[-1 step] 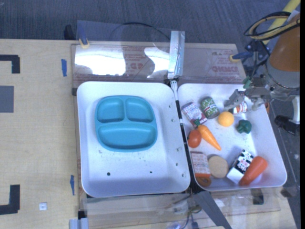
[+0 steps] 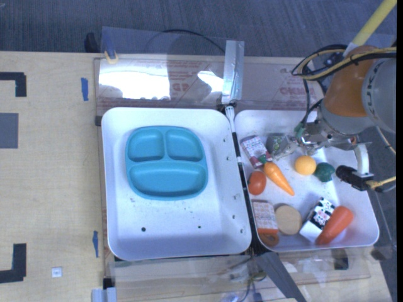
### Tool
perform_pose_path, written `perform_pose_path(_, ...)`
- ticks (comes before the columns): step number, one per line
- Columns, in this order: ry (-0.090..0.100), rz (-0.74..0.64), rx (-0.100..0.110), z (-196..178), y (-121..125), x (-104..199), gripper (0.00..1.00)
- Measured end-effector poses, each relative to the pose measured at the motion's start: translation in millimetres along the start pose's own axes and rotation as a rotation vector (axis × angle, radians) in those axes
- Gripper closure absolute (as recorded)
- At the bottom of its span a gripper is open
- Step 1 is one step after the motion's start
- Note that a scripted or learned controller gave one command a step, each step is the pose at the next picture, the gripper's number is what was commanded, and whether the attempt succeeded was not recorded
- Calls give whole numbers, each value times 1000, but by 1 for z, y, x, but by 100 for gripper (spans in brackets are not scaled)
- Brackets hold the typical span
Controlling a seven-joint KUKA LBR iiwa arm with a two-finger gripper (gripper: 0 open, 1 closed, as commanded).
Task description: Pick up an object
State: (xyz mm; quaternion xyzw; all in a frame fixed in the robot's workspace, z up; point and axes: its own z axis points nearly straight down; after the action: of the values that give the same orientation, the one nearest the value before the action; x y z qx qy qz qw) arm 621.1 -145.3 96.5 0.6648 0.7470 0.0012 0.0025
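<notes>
Carrot point(image 2: 278, 177) lies between tomato point(image 2: 257, 182) and lemon point(image 2: 305, 165).

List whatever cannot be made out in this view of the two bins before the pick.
- Tool: camera view; the grey arm's wrist hangs above it, so its state is unreadable.
- Small printed packet in the right white bin: label too small to read.
- Dark green round item: too small to identify.
- Grey arm: cut off by the right edge.

A robotics lab: wooden bench point(image 2: 44, 168) with taped marks, two white bins point(image 2: 119, 231), toy food.
</notes>
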Motion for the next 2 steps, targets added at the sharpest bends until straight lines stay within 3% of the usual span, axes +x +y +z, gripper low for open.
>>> perform_pose_path(1, 3, -133, 6, 11, -22, -50, 0)
perform_pose_path(2, 10, 179, 0, 9, -79, -42, 0)
